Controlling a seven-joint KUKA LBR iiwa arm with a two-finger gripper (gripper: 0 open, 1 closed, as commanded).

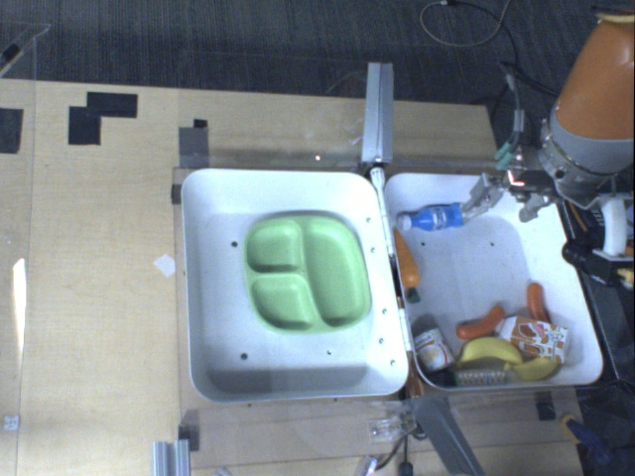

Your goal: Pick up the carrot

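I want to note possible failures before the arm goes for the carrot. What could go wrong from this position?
1. The slim orange carrot lies tight against the left wall of the right white bin, so one side may be hard to reach.
2. The clear plastic bottle with a blue cap lies just above it and could be bumped or grabbed instead.
3. The gripper hovers near the bottle, apart from the carrot.
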